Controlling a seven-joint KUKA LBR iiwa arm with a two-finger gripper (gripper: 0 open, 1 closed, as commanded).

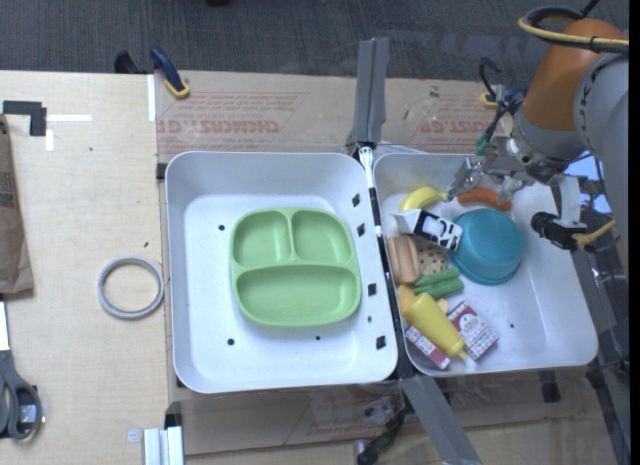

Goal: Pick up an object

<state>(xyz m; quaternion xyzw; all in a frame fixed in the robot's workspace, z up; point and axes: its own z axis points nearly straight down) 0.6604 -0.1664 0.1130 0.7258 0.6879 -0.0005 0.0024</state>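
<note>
The right bin (560,323) holds a jumble of toy items: a yellow banana (421,196), a white and black carton (433,225), a blue bowl (492,246), a tan bun (403,258), a green pod (438,283), a yellow bottle (435,322) and a red and white box (473,329). An orange piece (488,197) lies at the far side of the bowl. My gripper (482,177) hangs low at the back of this bin, right over the orange piece and beside the banana. I see nothing clearly between its tips.
The left bin (190,253) carries a green divided plate (295,266). On the bench to the left lie a grey tape ring (130,286) and scissors (15,408). A blue clamp (170,71) sits at the back, and a grey post (370,93) rises between the bins.
</note>
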